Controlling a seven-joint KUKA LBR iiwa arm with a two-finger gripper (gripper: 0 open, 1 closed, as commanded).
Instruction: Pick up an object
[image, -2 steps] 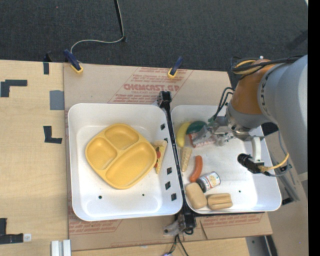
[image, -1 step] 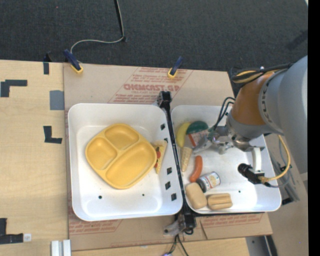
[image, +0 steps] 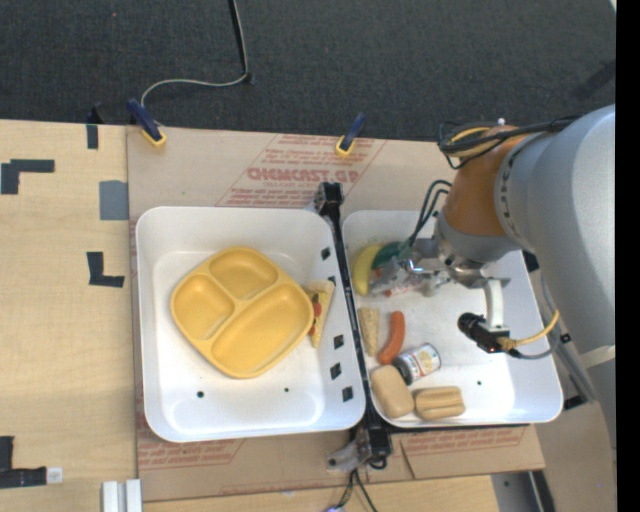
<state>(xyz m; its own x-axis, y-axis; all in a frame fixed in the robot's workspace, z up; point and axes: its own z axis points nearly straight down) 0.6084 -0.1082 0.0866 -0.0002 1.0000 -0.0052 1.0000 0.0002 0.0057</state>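
My gripper reaches into the right bin from the right, low over the bin's upper left part. It hangs right beside a yellow banana and a green item. Below it lie a red sausage, a pale cracker-like stick, a small can on its side, and two bread rolls near the front wall. Nothing shows between the fingers.
The left bin holds a yellow divided plate, with a small sandwich-like item at its right rim. A black divider runs between the bins. The arm's grey body and cable cover the right bin's right side.
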